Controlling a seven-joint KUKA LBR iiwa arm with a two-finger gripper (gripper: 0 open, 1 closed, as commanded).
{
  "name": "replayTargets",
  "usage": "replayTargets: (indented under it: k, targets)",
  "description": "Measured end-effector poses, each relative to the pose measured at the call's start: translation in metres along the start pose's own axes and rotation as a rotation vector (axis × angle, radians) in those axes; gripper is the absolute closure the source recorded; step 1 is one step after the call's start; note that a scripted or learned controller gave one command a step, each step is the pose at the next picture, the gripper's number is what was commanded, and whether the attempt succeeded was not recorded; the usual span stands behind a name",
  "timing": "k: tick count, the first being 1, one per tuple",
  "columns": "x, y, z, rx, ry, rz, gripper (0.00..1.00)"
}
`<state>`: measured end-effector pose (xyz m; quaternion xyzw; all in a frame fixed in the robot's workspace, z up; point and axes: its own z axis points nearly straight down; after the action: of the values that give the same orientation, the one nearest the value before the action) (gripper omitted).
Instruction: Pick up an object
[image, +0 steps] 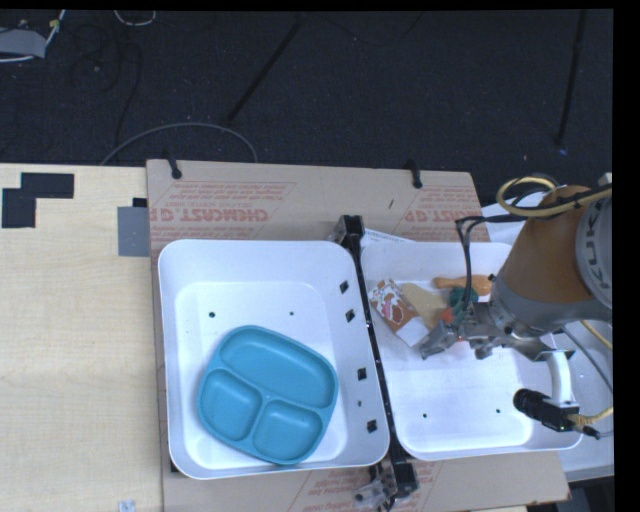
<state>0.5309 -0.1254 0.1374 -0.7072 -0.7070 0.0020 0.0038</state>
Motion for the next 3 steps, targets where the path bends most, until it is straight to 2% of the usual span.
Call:
replayTargets:
  k: [1,2,3]
  targets:
    - [-0.002,0.001,-0.012,-0.003,-0.001,0.005,1.00]
    - [-0.005,-0.003,-0.074,-0.011,-0.003,0.000,1.00]
    - [-0.001,-0.012,-0.127,-0.011,-0.003,-0.002,1.00]
